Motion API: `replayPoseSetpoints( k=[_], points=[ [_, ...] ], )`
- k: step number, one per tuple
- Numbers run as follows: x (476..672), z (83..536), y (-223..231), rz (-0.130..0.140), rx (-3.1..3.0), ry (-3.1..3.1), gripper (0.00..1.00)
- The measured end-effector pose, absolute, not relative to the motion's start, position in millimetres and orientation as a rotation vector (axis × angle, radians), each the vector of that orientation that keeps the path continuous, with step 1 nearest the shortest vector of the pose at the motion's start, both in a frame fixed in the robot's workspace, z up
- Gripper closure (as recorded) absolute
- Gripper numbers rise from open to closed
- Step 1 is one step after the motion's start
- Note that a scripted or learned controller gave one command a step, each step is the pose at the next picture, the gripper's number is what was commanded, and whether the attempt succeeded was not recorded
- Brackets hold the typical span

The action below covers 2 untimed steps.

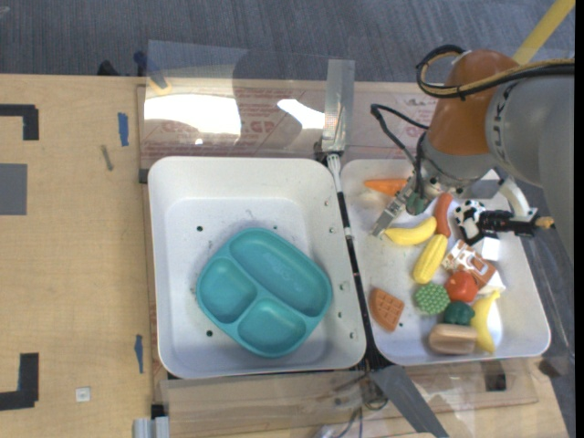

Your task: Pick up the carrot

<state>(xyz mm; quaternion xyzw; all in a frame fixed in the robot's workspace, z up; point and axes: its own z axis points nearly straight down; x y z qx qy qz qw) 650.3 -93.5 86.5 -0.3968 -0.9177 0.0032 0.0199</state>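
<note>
tabletop [64,272]: pale wood, with black corner marks and blue tape bits, grey carpet beyond it.
left bin [173,199]: white and shallow, holding a teal divided plate [263,288].
right bin [529,327]: white, crowded with toy food.
carrot [385,188]: orange, lying near the right bin's far left corner, just beside the fingers.
fingers [394,212]: pointing down-left over the bin, slightly parted, nothing visibly between them.
arm [474,108]: grey with an orange band, reaching in from the right.
other food: yellow banana [411,234], corn cob [430,259], waffle [387,308], green broccoli [432,297], bread roll [453,338].
</note>
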Motion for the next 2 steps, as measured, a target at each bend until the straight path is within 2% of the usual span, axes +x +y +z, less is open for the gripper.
replayPoseSetpoints(
  k=[1,2],
  points=[
    [649.6,86.8,-95.4,0.000,-1.691,-2.631,0.00],
    [662.0,85.9,-106.0,0.012,-1.983,-2.389,0.00]
  ],
)
